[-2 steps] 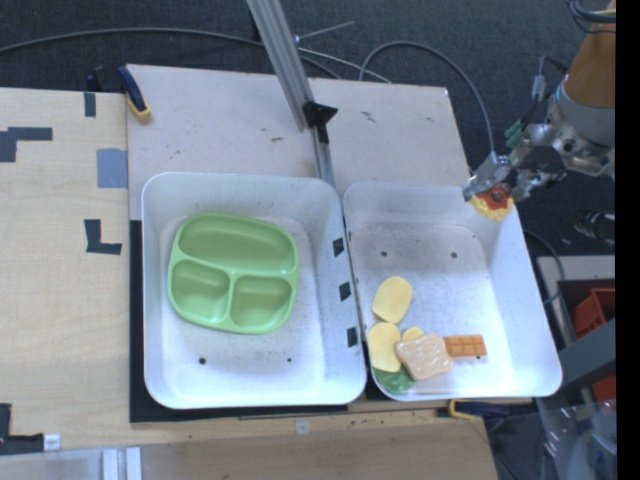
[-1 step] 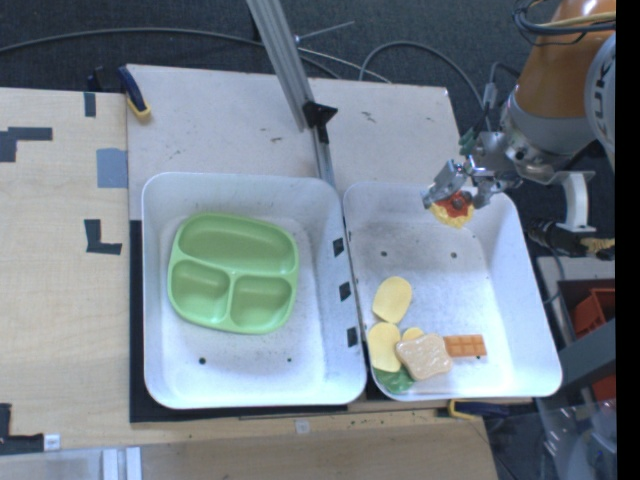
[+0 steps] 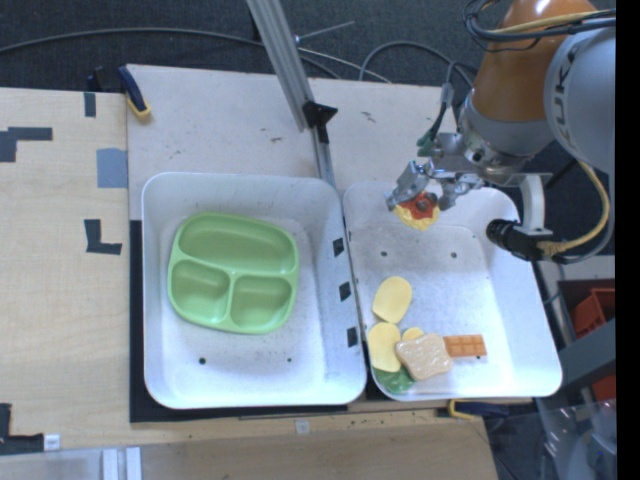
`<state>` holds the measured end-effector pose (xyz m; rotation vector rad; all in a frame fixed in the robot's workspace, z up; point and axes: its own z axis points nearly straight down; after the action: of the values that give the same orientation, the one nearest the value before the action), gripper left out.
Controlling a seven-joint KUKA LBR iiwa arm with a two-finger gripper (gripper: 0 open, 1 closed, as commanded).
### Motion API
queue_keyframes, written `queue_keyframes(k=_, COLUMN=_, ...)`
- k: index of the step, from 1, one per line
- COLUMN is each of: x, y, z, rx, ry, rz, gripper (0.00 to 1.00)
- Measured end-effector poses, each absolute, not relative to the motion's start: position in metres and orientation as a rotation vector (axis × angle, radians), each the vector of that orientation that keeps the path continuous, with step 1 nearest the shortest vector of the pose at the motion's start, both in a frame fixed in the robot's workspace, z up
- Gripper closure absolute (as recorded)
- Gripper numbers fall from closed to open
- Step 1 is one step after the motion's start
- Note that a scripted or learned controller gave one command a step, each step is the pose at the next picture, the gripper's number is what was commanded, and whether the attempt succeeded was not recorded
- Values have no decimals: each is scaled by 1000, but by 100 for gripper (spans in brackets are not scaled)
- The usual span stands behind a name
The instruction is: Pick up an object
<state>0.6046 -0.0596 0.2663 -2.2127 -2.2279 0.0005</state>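
Overhead slanted view of a pale wooden tabletop (image 3: 60,268) carrying two shallow white plastic bins side by side. The left bin (image 3: 160,368) holds a light green moulded plastic tray (image 3: 235,273) with three compartments, lying flat near the bin's centre. The right bin (image 3: 520,348) holds a cluster of toy food pieces at its near left corner: two rounded pale yellow slices (image 3: 392,298) (image 3: 384,344), one above the other and nearly touching; a tan bread-shaped piece (image 3: 425,356) lying partly over a green piece (image 3: 395,380); and a small orange rectangular wafer (image 3: 464,346) just beside the bread piece, to its right.

The grey arm with orange band (image 3: 535,58) reaches in from the right. Its metal two-finger end effector (image 3: 424,190) sits over the far left part of the right bin, fingers clamped on a small red-and-yellow toy food item (image 3: 420,211), which shows between and just below the fingertips. Whether this item rests on the bin floor or is lifted clear cannot be told. It lies well apart from the cluster.
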Motion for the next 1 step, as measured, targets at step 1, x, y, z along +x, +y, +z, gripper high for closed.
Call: queue_keyframes(k=1, x=604, y=1, z=257, rx=-2211, ry=-2228, rz=1, gripper=100)
